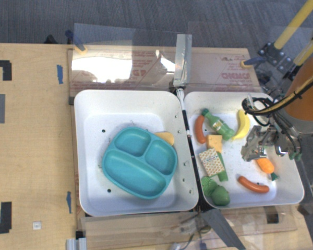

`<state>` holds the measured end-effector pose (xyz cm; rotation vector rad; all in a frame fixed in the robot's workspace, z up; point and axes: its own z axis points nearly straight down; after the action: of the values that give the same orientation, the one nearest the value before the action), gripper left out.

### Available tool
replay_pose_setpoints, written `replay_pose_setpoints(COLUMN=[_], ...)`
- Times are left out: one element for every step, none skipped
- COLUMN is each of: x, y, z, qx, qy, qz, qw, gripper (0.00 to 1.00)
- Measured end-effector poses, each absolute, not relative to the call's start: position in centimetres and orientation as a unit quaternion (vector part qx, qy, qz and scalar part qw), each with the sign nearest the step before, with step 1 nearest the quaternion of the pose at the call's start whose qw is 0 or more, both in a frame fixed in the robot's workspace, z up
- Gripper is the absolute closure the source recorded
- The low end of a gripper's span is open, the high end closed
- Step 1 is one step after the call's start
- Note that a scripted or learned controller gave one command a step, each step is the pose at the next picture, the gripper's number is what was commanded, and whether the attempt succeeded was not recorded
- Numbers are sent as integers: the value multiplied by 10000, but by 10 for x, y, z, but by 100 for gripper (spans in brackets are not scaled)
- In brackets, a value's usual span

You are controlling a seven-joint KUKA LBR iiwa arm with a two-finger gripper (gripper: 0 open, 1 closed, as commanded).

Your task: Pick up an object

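Two white bins side by side. Left bin (pixel 88 113): teal divided plate (pixel 140 162), yellow piece (pixel 165 137) at its upper right edge. Right bin (pixel 292 184): green bottle (pixel 218 125), banana (pixel 242 124), two sausages (pixel 200 128) (pixel 253 185), cheese cube (pixel 215 142), cracker (pixel 212 163), green vegetables (pixel 215 190), carrot (pixel 265 165). Gripper (pixel 253 149) low just beside carrot, possibly touching; contact unclear.

Open floor in the right bin (pixel 295 189) is found at its far-left corner and centre. The left side is crowded by toy food. Most of the left bin (pixel 88 113) is occupied by the teal plate (pixel 140 162); its far strip is left free.
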<state>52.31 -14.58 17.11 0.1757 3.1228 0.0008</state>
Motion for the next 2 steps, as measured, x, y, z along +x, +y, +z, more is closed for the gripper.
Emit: replay_pose_setpoints(x=[521, 611], y=[-148, -139], z=[168, 92], qx=[588, 729], qy=[9983, 9973], qz=[0, -1], qw=[33, 58], gripper=[0, 0])
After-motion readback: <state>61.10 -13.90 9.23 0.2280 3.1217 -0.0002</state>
